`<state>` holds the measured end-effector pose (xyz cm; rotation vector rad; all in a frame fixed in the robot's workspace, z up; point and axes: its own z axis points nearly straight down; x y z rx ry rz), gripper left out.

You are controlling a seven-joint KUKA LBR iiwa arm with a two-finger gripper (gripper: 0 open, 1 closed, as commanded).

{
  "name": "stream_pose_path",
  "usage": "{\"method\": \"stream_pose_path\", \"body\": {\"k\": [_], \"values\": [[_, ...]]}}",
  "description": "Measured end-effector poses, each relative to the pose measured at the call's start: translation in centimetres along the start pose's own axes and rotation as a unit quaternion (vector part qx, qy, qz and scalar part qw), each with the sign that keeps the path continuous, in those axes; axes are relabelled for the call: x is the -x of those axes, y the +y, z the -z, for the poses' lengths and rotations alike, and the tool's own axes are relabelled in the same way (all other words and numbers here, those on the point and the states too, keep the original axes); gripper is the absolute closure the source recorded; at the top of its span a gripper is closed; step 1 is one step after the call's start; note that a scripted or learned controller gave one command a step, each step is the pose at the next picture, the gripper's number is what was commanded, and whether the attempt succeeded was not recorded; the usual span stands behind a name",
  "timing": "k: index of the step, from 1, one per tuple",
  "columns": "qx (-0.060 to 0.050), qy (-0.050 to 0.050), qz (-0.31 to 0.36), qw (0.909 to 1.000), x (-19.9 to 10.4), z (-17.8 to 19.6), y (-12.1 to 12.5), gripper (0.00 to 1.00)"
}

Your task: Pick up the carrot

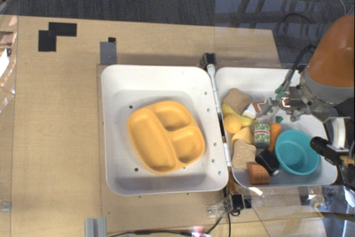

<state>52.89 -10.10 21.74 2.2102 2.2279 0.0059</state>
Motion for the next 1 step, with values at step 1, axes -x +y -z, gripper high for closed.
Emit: {"method": "stream_pose_path", "body": {"k": [1], "values": [[0.005, -0.001, -0.054, 0.9985, 4.48, -12.89, 1.42, 0.0]]}}
